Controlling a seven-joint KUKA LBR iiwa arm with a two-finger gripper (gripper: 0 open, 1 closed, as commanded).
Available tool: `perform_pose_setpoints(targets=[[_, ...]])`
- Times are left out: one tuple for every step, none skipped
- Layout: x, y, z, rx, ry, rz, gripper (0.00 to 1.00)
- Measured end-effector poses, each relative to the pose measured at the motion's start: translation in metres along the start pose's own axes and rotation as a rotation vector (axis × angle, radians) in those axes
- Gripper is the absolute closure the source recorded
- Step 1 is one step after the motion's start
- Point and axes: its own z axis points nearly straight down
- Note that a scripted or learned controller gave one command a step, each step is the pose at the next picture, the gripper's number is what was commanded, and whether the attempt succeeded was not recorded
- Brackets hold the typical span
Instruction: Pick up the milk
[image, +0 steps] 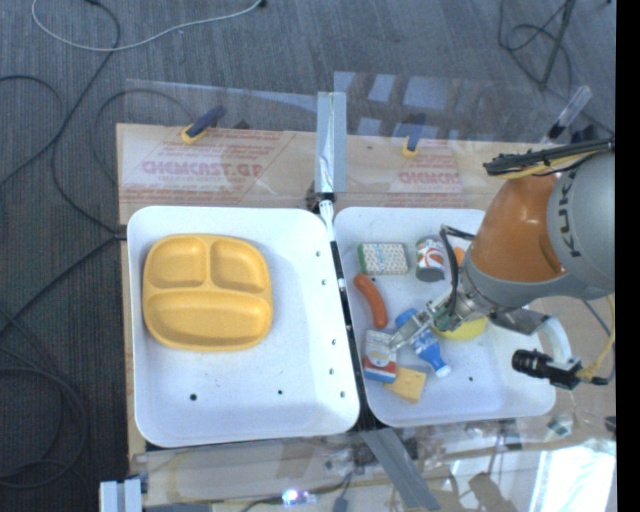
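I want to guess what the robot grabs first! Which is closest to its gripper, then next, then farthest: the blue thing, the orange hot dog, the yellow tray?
From the gripper:
1. Blue thing, just beside it.
2. Orange hot dog, up-left, same bin.
3. Yellow tray, far off in the left bin.

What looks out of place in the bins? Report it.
Nothing is spilled or broken. The right bin holds a jumble of small items lying on their sides around the gripper, while the yellow tray sits flat in the left bin.

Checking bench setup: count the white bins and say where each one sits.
2. The left bin holds a yellow tray; the right bin, touching it, holds small items beneath the arm.
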Motion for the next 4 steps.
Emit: perform_pose_setpoints(targets=[[-0.09, 0.018, -0.06, -0.001, -0.005, 0.011, 0.0], [-0.136, 0.066, -0.057, 0.0, -0.007, -0.055, 0.0], [-0.091, 0.104, 0.014, -0.011, -0.015, 0.223, 0.0], [-0.134, 0.089, -0.118, -0.002, -0.007, 0.166, 0.0]])
